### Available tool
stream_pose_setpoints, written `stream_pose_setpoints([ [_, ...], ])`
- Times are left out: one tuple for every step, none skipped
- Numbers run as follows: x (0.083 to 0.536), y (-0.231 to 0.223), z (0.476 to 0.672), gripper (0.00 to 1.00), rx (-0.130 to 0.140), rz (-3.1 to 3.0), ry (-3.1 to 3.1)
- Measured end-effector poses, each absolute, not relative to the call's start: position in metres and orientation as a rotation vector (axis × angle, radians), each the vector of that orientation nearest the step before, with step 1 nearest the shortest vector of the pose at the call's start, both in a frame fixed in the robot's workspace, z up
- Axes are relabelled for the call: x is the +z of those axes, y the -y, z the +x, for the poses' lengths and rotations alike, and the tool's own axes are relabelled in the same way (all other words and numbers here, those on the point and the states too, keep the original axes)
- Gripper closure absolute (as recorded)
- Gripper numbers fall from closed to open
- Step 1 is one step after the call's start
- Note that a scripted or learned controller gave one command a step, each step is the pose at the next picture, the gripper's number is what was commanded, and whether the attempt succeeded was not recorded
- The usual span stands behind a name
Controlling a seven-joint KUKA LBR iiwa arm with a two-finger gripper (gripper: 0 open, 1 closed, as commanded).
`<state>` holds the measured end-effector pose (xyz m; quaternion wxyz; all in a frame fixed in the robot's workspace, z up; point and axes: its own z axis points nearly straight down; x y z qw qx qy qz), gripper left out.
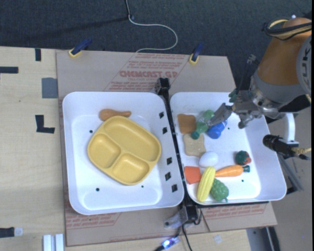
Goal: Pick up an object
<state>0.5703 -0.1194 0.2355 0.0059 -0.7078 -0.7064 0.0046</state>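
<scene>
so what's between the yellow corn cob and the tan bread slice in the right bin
In the camera view, a white egg lies between the yellow corn cob and the tan bread slice, with an orange wedge-shaped piece just left of that line.

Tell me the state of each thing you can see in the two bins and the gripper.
gripper: above the right bin, by the blue object; fingers unclear
yellow divided plate: lying flat in left bin
corn cob: lying flat
carrot: lying on its side
white egg: resting loose
blue object: beneath the gripper
</scene>
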Motion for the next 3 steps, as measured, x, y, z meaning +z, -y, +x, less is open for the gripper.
stream_pose_setpoints([
  [0.243, 0.119, 0.573, 0.0, 0.002, -2.22, 2.222],
  [0.179, 0.123, 0.572, 0.0, 0.008, -2.217, 2.218],
  [0.136, 0.122, 0.571, 0.0, 0.006, -2.218, 2.221],
])
